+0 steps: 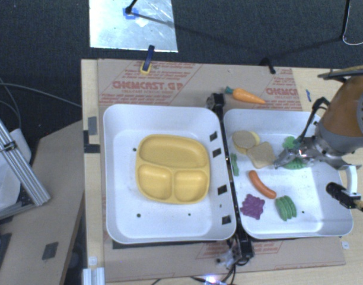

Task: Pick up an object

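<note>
Two shallow white bins are seated side by side on a cardboard sheet (187,79) on the bench.

Left bin (119,177): one yellow divided tray (172,168) is contained, placed near the centre. The tray has one long compartment at the back and two smaller compartments at the front.

Right bin (324,209): several toy food items are contained. A round tan slice (245,139) is located at the back left, with a bread slice (262,154) touching it on the front right. An orange sausage (261,184) is positioned in the middle. A purple grape bunch (252,206) and a green pod (286,207) are located at the front. A green leafy item (293,153) is found near the back right, partly covered by the gripper.

A toy carrot (247,95) is placed outside the bins, on the cardboard behind the right bin.

The gripper (286,158) is lowered into the right bin, just beside the bread slice and over the green leafy item. The finger opening cannot be determined, and no item is seen held.
</note>
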You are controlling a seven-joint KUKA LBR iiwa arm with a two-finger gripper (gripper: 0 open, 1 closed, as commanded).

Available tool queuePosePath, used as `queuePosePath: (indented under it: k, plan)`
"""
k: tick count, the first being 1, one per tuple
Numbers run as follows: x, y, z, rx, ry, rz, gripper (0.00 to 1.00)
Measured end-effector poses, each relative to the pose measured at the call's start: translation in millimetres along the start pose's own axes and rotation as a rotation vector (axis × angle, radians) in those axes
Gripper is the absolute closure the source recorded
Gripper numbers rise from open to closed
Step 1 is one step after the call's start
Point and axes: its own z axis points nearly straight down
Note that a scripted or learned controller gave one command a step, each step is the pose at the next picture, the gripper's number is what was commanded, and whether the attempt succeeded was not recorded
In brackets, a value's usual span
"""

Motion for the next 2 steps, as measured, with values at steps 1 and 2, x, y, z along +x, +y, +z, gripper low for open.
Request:
queuePosePath:
  k: [1,2]
  plan:
    - [-12.6,-16.7,-81.2,-0.001,-0.002,0.007,0.0]
    - [46.9,-26.5,5.4,0.011,0.006,0.0,0.0]
